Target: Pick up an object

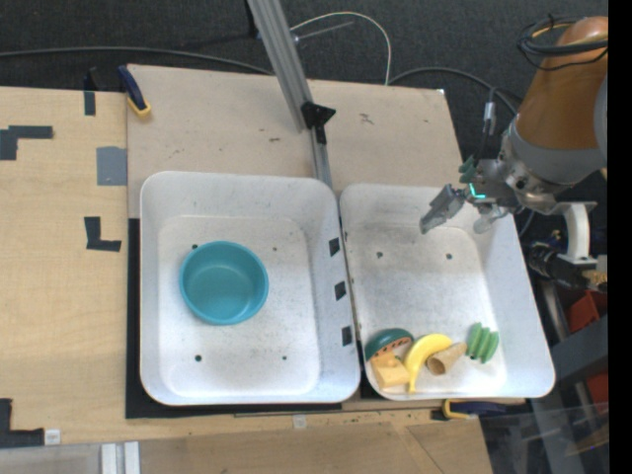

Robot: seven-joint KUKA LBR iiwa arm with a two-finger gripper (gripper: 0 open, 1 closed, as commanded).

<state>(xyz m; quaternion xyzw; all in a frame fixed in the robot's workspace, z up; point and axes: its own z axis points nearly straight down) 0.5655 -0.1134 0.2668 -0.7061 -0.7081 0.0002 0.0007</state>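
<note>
With the gripper [462,210] spread open and holding nothing above the right bin [513,265] — its far end — we judge it should travel to the near corner, where the banana [427,350] lies crowded among small toys, and descend squarely over it.

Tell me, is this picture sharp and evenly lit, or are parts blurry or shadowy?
In the camera view, light is fairly even and soft, with no strong glare on the white bins. The teal bowl and banana look reasonably sharp; the gripper is slightly soft. The small items beside the banana are too small to make out clearly. The floor at top is dark.
</note>
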